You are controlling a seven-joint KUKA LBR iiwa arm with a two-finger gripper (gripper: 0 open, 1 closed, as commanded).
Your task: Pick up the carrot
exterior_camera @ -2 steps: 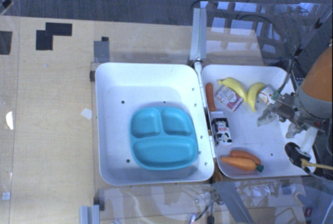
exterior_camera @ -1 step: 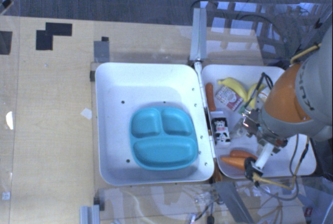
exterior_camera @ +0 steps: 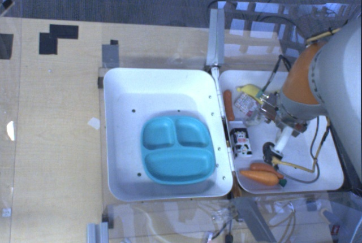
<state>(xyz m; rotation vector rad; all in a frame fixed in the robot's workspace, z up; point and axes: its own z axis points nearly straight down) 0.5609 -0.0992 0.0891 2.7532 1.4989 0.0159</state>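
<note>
The carrot [exterior_camera: 259, 177] is orange with a small green end. It lies along the front wall of the right bin [exterior_camera: 334, 177], with its green end pointing right. A shorter orange-red piece [exterior_camera: 262, 167] rests right behind it. My gripper [exterior_camera: 263, 103] hangs over the middle of that bin, well behind the carrot and beside a clear crinkled packet [exterior_camera: 245, 106]. The grey wrist and orange band [exterior_camera: 301, 81] rise from the gripper to the right. Nothing shows between the gripper and the carrot.
In the right bin there are also a reddish sausage [exterior_camera: 227, 104] along the left wall, a yellow banana [exterior_camera: 248, 90] at the back and a small black-and-white box [exterior_camera: 241, 142]. The left bin [exterior_camera: 121, 123] holds a blue divided plate [exterior_camera: 178, 148].
</note>
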